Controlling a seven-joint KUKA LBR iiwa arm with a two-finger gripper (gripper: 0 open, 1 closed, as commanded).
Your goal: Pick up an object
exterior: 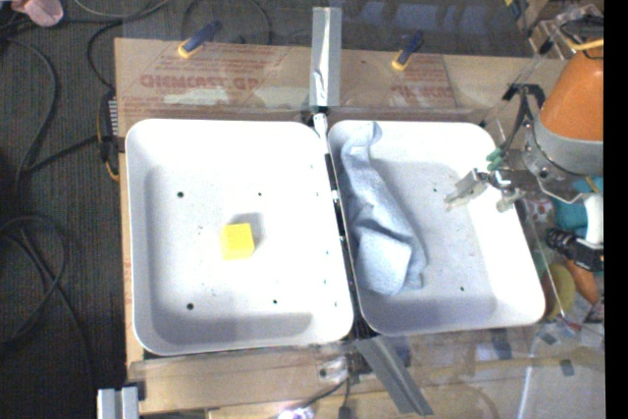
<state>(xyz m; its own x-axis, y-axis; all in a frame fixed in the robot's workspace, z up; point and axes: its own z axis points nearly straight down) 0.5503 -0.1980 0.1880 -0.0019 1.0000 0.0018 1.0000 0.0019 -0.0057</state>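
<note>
I can't tell how the gripper (478, 188) over the right bin (510, 309) is set; the arm (579, 113) behind it is cut off.

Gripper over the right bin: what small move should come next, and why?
Probably a short shift toward the grey cloth along the right bin's left side, then descend. The gripper sits over bare bin floor, apart from the cloth, which is much nearer than the yellow block in the left bin.

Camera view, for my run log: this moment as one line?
gripper: over right bin, holding nothing | grey cloth: right bin, left side | yellow block: left bin
</note>
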